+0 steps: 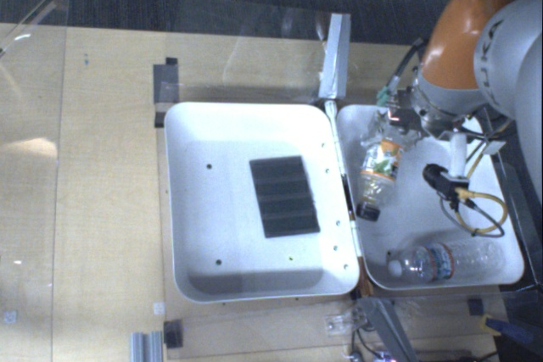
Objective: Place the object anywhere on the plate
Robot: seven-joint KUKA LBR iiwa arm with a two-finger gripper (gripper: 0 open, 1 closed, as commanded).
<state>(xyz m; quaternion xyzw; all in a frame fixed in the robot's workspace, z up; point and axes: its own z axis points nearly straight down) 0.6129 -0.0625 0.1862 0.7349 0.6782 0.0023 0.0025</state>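
Claw: the claw [397, 116] sits over the far-left part of the right bin, at the end of the grey arm with its orange band [458, 38]; whether it is open or closed cannot be told, since the wrist and cables cover it.
Claw contact: its tip is at the upper end of the clear plastic bottle with an orange-and-green label [379, 169]; a grip on it cannot be made out.
Labelled bottle: it lies tilted in the right bin along the bin's left wall, its dark cap [367, 212] toward the near side.
Second bottle: a clear plastic bottle with a bluish label [437, 260] lies on its side along the near edge of the right bin, well apart from the claw.
Cable: a black plug with a looped yellowish cable [467, 201] hangs over the right part of the same bin.
Right bin: shallow white bin [399, 280] at the right end of the light wooden table [93, 208].
Left bin: shallow white bin [195, 182], just beside the right one.
Plate: a dark rectangular ribbed plate [284, 196] lies flat near the middle of the left bin, with nothing on it.
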